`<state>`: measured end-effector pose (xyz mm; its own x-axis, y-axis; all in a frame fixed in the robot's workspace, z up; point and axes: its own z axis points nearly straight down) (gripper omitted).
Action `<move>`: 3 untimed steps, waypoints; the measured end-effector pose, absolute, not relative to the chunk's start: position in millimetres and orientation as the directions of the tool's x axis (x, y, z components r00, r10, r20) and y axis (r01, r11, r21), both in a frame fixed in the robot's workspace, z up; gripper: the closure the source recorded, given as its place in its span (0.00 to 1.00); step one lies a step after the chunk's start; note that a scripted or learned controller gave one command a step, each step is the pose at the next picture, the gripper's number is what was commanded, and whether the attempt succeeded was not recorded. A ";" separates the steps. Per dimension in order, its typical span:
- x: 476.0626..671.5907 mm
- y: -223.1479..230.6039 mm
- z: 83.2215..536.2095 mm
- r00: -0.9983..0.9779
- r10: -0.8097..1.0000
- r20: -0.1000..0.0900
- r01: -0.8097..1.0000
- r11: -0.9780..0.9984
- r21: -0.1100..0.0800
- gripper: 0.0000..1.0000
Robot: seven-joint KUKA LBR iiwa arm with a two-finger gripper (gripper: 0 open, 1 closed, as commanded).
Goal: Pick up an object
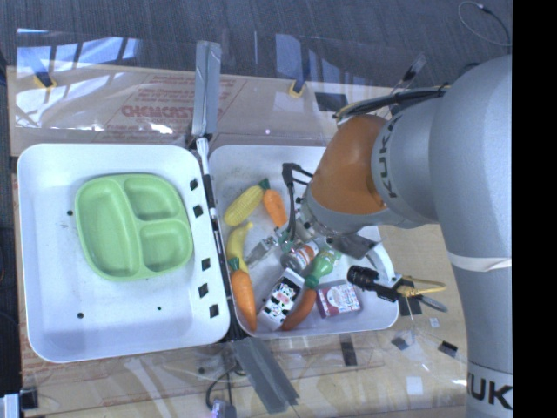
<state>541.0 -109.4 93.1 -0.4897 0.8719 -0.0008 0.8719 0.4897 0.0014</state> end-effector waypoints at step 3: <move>579.7 -111.0 91.7 -0.335 0.942 0.000 0.942 0.335 -0.001 0.00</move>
<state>579.7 -111.0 91.7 -0.3352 0.9421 -0.0001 0.9421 0.3352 -0.0014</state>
